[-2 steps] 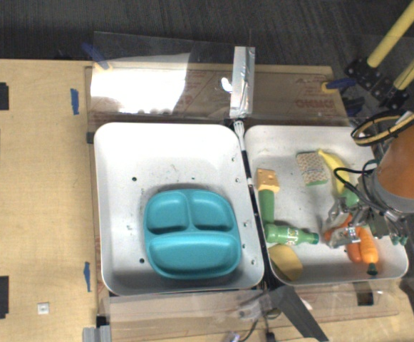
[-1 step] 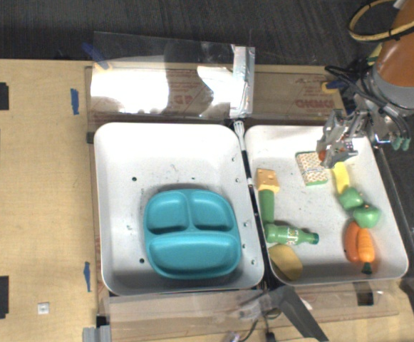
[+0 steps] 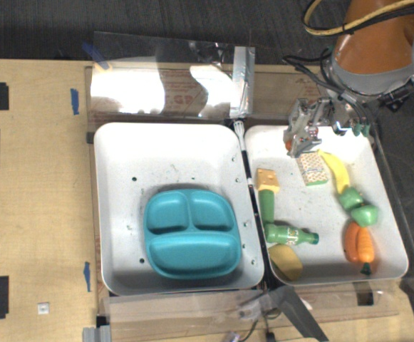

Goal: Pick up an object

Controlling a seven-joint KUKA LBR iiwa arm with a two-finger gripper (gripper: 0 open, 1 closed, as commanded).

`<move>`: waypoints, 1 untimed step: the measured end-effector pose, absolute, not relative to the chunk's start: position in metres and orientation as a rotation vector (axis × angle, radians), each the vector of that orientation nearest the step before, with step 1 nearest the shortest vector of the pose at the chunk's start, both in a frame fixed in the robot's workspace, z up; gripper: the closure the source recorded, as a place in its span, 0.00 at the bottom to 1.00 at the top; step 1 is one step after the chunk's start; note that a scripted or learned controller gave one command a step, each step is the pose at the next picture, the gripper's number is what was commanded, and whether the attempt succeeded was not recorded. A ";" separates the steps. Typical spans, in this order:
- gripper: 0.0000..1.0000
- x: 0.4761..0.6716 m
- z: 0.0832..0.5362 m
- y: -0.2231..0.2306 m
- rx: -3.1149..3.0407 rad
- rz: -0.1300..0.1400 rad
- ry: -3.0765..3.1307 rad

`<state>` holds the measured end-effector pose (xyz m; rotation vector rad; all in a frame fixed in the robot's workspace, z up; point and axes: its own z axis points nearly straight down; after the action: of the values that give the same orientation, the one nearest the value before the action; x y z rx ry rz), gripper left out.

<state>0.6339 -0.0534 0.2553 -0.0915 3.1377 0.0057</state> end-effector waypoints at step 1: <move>1.00 0.669 0.287 -0.083 -0.168 0.001 3.132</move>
<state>0.6686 -0.0833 0.2868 -0.1675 3.1317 0.0008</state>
